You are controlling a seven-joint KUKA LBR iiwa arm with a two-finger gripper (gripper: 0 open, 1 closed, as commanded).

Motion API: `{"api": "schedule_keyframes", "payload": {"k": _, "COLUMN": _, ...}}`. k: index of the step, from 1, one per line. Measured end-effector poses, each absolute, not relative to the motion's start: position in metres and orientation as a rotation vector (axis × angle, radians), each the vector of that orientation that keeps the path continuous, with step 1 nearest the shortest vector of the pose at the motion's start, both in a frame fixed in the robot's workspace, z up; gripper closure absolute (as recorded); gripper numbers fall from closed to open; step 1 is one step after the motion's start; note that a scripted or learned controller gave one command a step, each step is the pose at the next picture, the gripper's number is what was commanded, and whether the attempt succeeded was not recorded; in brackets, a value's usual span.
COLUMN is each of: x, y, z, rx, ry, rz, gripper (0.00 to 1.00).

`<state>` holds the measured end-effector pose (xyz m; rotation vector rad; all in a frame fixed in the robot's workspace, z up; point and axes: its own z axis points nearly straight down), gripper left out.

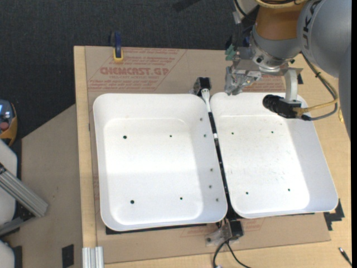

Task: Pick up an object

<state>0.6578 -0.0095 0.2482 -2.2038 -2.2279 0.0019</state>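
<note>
Over far edge of right shallow white plastic bin [312,166], grey-and-orange arm's two-finger gripper [237,85] is parked, metal fingers pointed down. Finger gap is too small and blurry to be judged, so can't tell, tbh. Nothing is seen held. No loose object is spotted in right bin or left shallow white bin [111,149]. Pick looks not yet done; object location can't be made out.

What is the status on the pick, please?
Gripper above far rim of right bin. Nothing seen between fingers. Left bin untouched.
</note>
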Motion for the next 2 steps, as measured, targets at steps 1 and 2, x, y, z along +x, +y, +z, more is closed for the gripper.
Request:
{"api": "schedule_keyframes", "payload": {"k": 1, "x": 0.668, "y": 0.045, "z": 0.355, "rx": -2.220, "ry": -2.234, "rz": -0.016, "gripper": 1.00}}
{"api": "schedule_keyframes", "payload": {"k": 2, "x": 0.624, "y": 0.114, "z": 0.288, "rx": -2.209, "ry": -2.223, "rz": 0.008, "gripper": 1.00}}
